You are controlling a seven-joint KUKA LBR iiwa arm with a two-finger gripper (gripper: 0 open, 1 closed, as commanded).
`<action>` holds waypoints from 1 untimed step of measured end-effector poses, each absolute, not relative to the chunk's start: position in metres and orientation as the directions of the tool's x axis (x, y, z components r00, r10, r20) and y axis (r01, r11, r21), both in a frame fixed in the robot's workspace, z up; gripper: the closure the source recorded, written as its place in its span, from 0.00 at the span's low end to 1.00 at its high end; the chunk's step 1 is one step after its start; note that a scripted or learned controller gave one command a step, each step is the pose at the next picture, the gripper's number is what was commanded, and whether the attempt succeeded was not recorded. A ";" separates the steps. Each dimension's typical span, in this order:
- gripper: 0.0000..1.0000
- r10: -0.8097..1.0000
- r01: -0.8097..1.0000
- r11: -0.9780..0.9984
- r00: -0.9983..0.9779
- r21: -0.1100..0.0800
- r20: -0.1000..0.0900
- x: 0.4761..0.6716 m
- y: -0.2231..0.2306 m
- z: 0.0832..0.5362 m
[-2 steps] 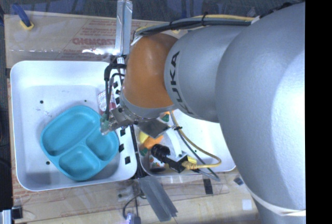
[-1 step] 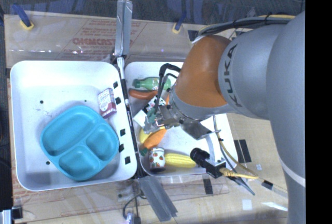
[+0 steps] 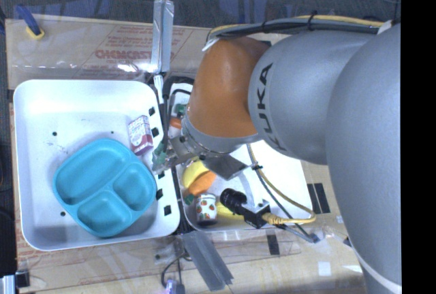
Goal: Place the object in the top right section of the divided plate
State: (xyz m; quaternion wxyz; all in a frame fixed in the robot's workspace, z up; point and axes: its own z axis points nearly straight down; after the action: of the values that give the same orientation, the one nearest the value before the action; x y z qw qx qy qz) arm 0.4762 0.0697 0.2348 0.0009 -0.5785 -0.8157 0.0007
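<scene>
Arm (image 3: 272, 102) hangs over right bin (image 3: 300, 184), covering gripper, so I can't tell its state. Toys (image 3: 201, 184) sit beneath. Blue plate (image 3: 102, 187) waits in left bin (image 3: 41, 122). I'd grip one toy squarely, then lift clear.

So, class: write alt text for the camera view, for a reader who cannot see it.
A grey and orange arm reaches over the right bin, above yellow and orange toys. In the left bin lie a blue divided plate and, beside it, a small red box.
</scene>
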 end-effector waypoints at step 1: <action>0.00 0.944 0.944 0.330 -0.330 -0.002 0.001 0.476 0.069 0.235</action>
State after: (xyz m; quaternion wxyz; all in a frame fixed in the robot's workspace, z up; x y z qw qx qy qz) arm 0.4762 0.0695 0.2348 0.0008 -0.5786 -0.8156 0.0007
